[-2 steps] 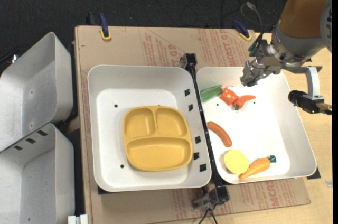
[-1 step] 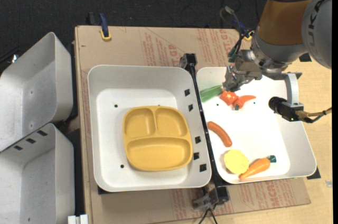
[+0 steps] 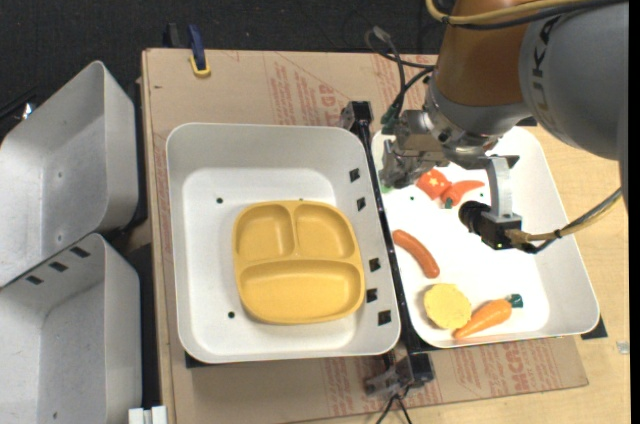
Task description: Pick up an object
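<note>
In the right bin (image 3: pixel 560 282) lie a reddish sausage (image 3: pixel 416 252), a round yellow slice (image 3: pixel 446 305), a small carrot with a green top (image 3: pixel 486 314) and an orange-red piece (image 3: pixel 438 184). My gripper (image 3: pixel 400 164) hangs low over the bin's far left corner, just left of the orange-red piece, under the grey wrist and orange band. Nothing shows between its fingers, and the wrist hides much of it.
The left bin (image 3: pixel 190 212) holds a yellow divided plate (image 3: pixel 297 260). Black clips run along the wall between the two bins (image 3: pixel 378 242). Two tilted white trays (image 3: pixel 60 212) stand off the bench at the left.
</note>
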